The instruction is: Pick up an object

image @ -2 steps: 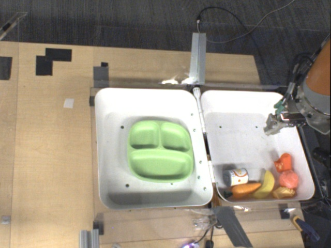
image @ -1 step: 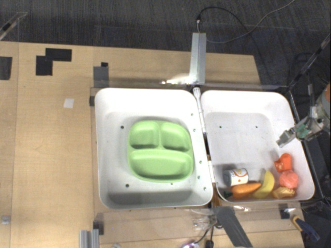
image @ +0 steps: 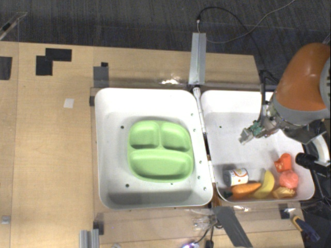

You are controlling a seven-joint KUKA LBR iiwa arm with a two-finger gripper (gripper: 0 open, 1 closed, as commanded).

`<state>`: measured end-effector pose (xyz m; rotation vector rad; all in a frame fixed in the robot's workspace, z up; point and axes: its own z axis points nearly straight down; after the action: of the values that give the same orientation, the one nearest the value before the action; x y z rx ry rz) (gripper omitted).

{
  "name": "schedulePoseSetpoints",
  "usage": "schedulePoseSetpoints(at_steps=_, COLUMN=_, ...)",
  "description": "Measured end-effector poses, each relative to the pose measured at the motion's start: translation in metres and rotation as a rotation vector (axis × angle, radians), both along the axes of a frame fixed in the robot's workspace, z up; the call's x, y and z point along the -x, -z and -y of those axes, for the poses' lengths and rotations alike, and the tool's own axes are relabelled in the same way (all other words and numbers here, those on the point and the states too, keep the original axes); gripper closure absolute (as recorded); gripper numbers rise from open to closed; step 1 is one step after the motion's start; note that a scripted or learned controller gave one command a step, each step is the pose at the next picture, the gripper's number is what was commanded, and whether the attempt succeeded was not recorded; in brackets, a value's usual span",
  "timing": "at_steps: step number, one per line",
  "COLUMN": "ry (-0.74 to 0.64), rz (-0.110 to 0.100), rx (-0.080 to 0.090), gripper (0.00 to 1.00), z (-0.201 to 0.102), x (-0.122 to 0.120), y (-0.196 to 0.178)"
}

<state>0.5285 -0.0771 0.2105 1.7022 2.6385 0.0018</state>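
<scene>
Fingers (image: pixel 252 133) hover above carrot (image: pixel 245 189) lying left-right.

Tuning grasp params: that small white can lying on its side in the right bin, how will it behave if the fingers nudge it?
The can lies on its side, so it likely rolls if pushed across its axis. The carrot touching its near side may block rolling that way. It looks rigid and smooth, so possibly slippery; weight can't be judged. The gripper hovers apart from it.

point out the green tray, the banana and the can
green tray (image: pixel 159 151), camera view, middle of its large lower compartment
banana (image: pixel 267 183), camera view, middle of its curved yellow body
can (image: pixel 237 176), camera view, its white side
</scene>
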Motion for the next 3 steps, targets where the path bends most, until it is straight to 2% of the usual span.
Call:
schedulePoseSetpoints(at_steps=1, ry=-0.106, rz=0.001, rx=0.001, gripper=1.00, z=0.044, x=0.037, y=0.025)
schedulePoseSetpoints(at_steps=2, ry=0.073, rz=0.001, rx=0.000, gripper=1.00, z=-0.016, x=-0.014, y=-0.035)
schedulePoseSetpoints(at_steps=3, ry=-0.057, rz=0.000, rx=0.001, gripper=1.00, z=0.012, x=-0.017, y=0.009)
